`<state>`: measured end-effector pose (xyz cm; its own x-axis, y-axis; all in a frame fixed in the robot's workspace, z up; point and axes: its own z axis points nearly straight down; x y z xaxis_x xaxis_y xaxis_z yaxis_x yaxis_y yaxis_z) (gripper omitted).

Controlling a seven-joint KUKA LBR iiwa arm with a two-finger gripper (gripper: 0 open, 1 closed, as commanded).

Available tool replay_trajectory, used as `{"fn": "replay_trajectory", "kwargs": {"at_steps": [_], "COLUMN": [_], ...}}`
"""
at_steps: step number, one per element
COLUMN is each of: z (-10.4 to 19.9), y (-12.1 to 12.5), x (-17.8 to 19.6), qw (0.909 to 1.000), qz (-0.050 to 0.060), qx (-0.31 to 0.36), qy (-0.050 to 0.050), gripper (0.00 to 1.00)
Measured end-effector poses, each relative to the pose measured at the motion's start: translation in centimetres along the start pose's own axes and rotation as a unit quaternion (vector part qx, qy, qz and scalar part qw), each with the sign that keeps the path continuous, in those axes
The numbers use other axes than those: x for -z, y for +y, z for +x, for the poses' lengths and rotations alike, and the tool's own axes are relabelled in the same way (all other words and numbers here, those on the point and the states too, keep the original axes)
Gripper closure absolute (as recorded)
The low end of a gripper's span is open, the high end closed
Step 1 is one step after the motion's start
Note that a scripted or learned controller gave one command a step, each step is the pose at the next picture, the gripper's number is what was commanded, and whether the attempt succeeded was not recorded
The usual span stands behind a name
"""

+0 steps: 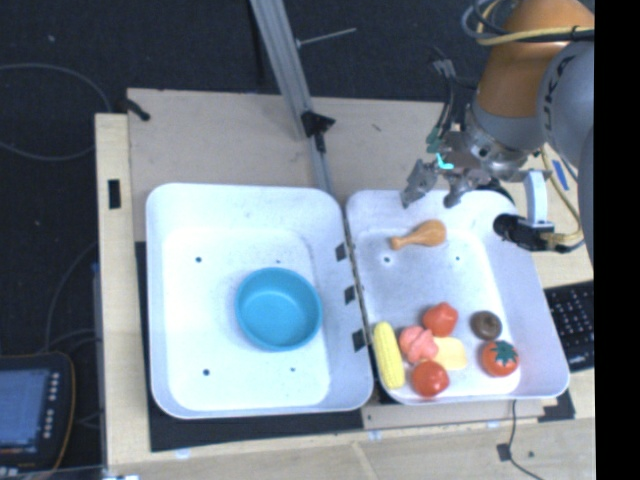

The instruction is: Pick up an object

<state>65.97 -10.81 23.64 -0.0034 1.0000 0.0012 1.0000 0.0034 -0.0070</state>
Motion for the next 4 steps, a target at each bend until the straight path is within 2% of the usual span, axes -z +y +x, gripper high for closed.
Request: {"fn": "replay_trajectory", "kwargs": {"at_steps": [1,2,3,4], "z": [0.0,0.0,0.7,0.5], "y": [0.2,-0.1,-0.3,-0.3], "x": [0.5,-5.8,-10.6,-13.7], "qw": [1.0,1.0,1.0,1.0], "qz": [-0.004,-0.001,-0.001,-0.002], "qx": [0.0,-0.002,-0.001,-0.003], "qy": [0.0,-0.002,-0.002,-0.002], "gripper": [0.0,0.0,0.0,0.0]}}
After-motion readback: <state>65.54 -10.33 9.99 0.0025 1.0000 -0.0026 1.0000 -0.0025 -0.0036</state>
